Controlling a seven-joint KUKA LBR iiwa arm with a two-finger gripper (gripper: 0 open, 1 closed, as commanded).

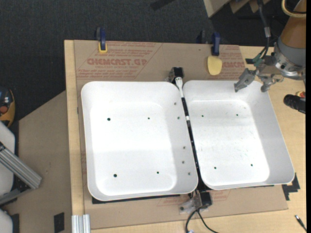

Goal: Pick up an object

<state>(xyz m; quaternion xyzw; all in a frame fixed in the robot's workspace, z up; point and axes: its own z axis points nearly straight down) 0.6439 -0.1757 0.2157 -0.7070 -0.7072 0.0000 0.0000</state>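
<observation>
My gripper (254, 83) hangs over the far right corner of the right bin (272, 144), just above its rim. Its two grey fingers (242, 82) are spread apart, open, with nothing between them. A small pale yellow object (214, 65) lies on the brown board behind the right bin, left of the gripper and outside both bins. The left bin (92, 130) and the right bin show white floors with a few small dark dots.
Two blue clamps (101, 35) (215, 42) stand at the board's far edge. A black bracket (177, 74) sits at the far end of the seam between the bins. A dark object (296, 101) lies on the bench right of the right bin.
</observation>
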